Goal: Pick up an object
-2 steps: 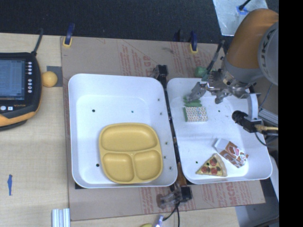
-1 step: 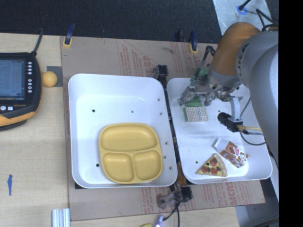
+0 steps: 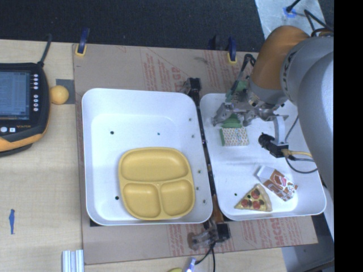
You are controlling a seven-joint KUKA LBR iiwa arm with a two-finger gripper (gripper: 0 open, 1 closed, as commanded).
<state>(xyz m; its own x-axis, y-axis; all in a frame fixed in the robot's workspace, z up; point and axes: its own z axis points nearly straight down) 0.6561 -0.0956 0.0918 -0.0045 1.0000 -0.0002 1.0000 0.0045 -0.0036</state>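
Grey arm low over the right bin [image 3: 317,208], its jaws [image 3: 235,118] just above a small green-dotted block [image 3: 235,136].

Whether the jaws are apart or together I cannot tell from here. The block looks soft and squarish, near the bin's far wall; a slanted descent could nudge it away or pinch only a corner. The flat pizza-slice toy [image 3: 254,199] and glossy wrapper [image 3: 279,185] would likely be harder to lift. A smooth yellow divided plate [image 3: 156,181] lies in the left bin [image 3: 113,112].

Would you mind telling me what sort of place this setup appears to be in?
Probably a robotics lab test bench: two shallow white plastic bins sit on cardboard clamped to a wooden bench, a grey robot arm with an orange band reaches in, and a handheld control pendant with a screen lies nearby.
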